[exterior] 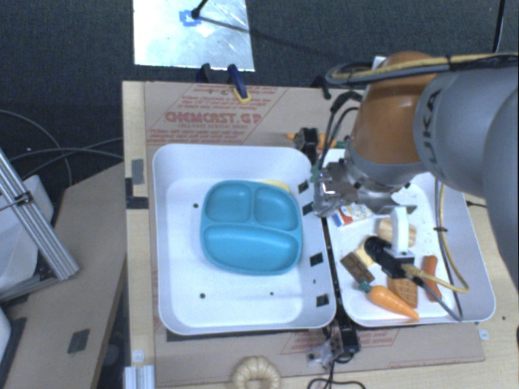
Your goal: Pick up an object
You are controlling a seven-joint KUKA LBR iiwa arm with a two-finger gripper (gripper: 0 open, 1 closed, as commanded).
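The tool (331, 191), its grip state impossible to tell, hangs just left of the carrot (391, 300) and its neighbours.

A dark grey carpeted floor (65, 47) surrounded the work area, with thin black cables (49, 148) trailing across it at left. A shiny silver rectangular sheet (162, 23) lay on the floor at the top, catching the light. A brown cardboard sheet with red lettering (215, 112) covered the surface, clamped by a blue-handled clip (238, 83). A slanted aluminium extrusion frame (32, 225) stood at left over a tan board (89, 241).
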